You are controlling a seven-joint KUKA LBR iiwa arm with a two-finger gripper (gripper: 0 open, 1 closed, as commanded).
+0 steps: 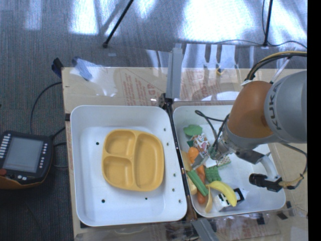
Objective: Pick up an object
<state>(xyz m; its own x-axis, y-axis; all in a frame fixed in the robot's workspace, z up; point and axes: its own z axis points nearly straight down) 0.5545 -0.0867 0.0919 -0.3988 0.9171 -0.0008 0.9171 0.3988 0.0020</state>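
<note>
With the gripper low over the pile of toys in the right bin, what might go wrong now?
The toys lie tightly packed: the gripper may catch two at once or none. The banana and green vegetable touch their neighbours, so a push could shove them against the right bin's wall.

You see grey carpet floor (60,19) with sunlight patches, tripod legs (120,16) beyond the bench's far edge, a teach pendant (22,157) off its left edge.

A yellow divided plate (133,160) lies in the middle of the left white bin (85,129). Left of that bin, off the surface (125,82), sits a handheld control pendant (24,158) on grey carpet (40,29). Beyond the bin stand tripod legs (122,16).
</note>
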